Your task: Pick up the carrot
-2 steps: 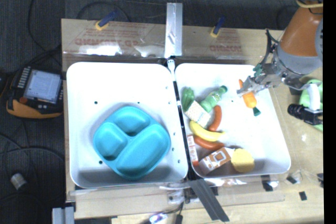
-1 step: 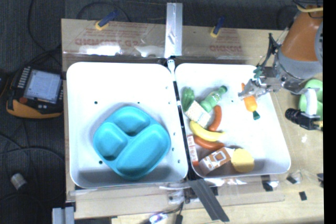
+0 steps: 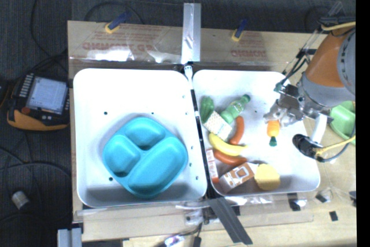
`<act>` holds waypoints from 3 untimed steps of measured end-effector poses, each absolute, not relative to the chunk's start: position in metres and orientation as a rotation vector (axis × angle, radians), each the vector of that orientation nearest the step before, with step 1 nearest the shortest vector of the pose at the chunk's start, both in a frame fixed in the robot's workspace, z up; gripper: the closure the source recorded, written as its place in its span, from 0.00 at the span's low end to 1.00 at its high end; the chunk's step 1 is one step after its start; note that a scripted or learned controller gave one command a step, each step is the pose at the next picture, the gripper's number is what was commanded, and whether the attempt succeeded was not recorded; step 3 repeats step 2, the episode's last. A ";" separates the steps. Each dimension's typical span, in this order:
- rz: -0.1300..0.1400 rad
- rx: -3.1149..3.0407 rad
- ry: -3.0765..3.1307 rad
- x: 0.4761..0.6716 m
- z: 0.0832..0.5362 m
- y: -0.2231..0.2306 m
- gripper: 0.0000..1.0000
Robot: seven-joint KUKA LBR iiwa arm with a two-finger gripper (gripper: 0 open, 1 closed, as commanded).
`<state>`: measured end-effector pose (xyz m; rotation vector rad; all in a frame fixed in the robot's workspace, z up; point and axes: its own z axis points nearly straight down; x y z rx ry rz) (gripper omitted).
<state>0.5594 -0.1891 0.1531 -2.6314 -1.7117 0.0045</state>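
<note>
- Near the worktop's [image 3: 277, 43] left edge sits the left white bin [image 3: 87, 124], and in it a blue divided plate [image 3: 144, 154] lies toward the bin's front, tilted on the diagonal.
- Just right of the seam, the right white bin [image 3: 257, 81] holds a huddle of things along its left wall: a green vegetable [image 3: 206, 106] at the back, a small checked packet [image 3: 215, 122] beside it, and a green bottle [image 3: 235, 107] lying slantwise.
- A red-orange sausage-shaped piece [image 3: 237, 130] lies against a yellow banana [image 3: 225, 147], which curves across the bin's middle.
- Toward the bin's front edge lie a brown-and-white carton [image 3: 236, 176] and, touching it on the right, a yellow block [image 3: 266, 177].
- The carrot [image 3: 273, 129], small and orange with a green end pointing to the front, is in the right half of this bin, apart from the huddle.
- The pincer [image 3: 276, 120] is at the carrot's upper end, and appears clenched on the carrot, though the view is too coarse to be sure of the contact.
- The grey arm with its orange band [image 3: 324, 61] reaches in over the worktop's right edge.
</note>
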 end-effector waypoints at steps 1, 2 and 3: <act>0.006 -2.633 -1.709 0.597 0.121 -0.196 1.00; 0.007 -2.609 -1.751 0.609 0.215 -0.212 1.00; 0.007 -2.609 -1.751 0.609 0.215 -0.212 1.00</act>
